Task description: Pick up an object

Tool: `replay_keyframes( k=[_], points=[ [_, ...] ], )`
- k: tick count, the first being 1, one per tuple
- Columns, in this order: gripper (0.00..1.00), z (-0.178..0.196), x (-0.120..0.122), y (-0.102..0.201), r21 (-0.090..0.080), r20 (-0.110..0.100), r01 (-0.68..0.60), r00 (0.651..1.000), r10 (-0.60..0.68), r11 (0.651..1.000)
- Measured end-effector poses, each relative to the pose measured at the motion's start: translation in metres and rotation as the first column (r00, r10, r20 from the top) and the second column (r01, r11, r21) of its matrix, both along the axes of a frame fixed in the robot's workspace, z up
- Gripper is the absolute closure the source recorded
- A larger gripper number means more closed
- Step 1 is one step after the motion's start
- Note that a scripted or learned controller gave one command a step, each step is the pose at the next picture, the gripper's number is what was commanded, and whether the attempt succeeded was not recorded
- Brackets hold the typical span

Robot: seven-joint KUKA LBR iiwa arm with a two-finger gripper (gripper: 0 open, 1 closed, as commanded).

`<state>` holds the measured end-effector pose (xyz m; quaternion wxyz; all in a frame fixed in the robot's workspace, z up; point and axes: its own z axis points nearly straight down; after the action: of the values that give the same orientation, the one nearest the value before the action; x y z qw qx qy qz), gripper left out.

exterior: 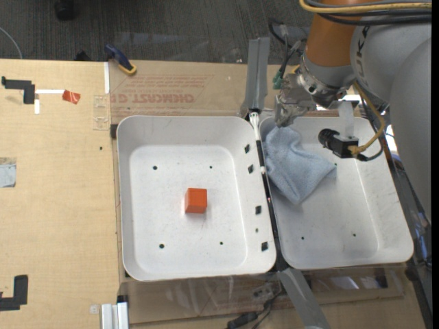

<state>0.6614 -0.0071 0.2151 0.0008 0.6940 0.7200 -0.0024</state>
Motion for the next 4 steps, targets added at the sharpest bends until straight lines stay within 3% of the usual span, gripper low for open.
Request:
replay_keyframes(
  k=[1, 2, 3, 4],
  points=[
    [1.0, -0.025, -0.002, -0.014, 0.004, 0.0, -0.237, 0.971, 0.237, 0.971],
    [1.0, -0.017, -0.004, 0.006, 0.004, 0.001, -0.486, 0.874, 0.486, 0.874],
    [1.0, -0.024, -0.014, 0.037, 0.005, 0.0, -0.341, 0.94, 0.341, 0.94],
    [1.0, -0.013, -0.002, 0.058, 0.003, 0.004, -0.301, 0.954, 0.301, 0.954]
  ],
)
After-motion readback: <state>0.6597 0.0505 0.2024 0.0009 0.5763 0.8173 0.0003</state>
